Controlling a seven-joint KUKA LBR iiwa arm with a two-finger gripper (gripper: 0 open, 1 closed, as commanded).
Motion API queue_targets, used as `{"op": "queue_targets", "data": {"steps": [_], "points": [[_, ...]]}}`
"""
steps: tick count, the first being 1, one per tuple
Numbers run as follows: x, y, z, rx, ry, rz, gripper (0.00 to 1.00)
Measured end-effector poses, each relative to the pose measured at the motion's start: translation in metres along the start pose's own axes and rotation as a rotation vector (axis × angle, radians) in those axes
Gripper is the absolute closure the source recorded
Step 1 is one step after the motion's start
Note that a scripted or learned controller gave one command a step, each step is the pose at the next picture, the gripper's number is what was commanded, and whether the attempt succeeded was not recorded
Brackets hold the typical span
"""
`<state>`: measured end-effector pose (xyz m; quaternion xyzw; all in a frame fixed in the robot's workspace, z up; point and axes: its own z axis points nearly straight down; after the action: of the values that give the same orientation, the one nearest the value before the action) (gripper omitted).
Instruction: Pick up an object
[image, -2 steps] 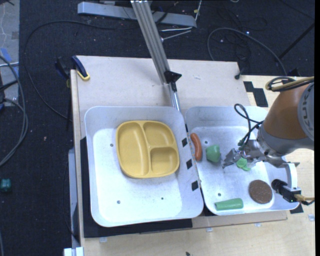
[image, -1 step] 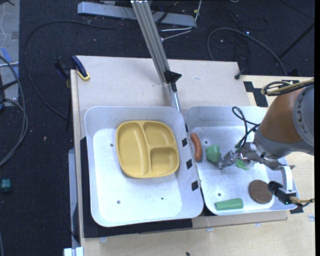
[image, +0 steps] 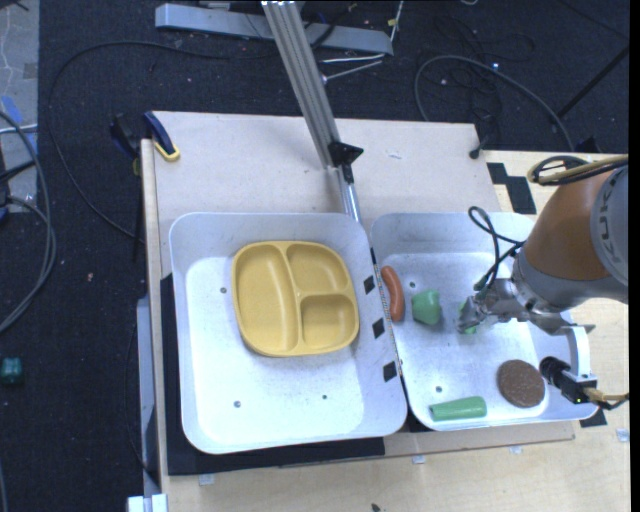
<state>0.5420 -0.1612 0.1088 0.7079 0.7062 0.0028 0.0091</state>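
The grey arm with its orange band (image: 570, 235) leans in from the right and bends down into the right bin (image: 440, 240), its gripper (image: 472, 315) low over the bin floor. Something small and green shows at the tip, but I cannot tell whether the gripper has it or how it is set.

Just to the gripper's left sits a blocky green piece (image: 427, 307), and beyond that a smooth orange-red sausage shape (image: 393, 293). Below the gripper lie a flat, rough brown disc (image: 521, 383) and a green cylinder (image: 458, 408) on its side.

Farther left, in the other bin (image: 200, 300), rests a glossy yellow plastic plate (image: 296, 298) with three compartments. No writing is readable.
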Motion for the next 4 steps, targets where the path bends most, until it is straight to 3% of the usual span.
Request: {"op": "queue_targets", "data": {"steps": [1, 3, 4], "points": [[0.002, 0.005, -0.063, 0.011, 0.007, -0.005, 1.0], [0.008, 0.002, -0.162, 0.01, 0.006, -0.006, 1.0], [0.057, -0.001, -0.151, 0.019, 0.01, -0.009, 1.0]]}}
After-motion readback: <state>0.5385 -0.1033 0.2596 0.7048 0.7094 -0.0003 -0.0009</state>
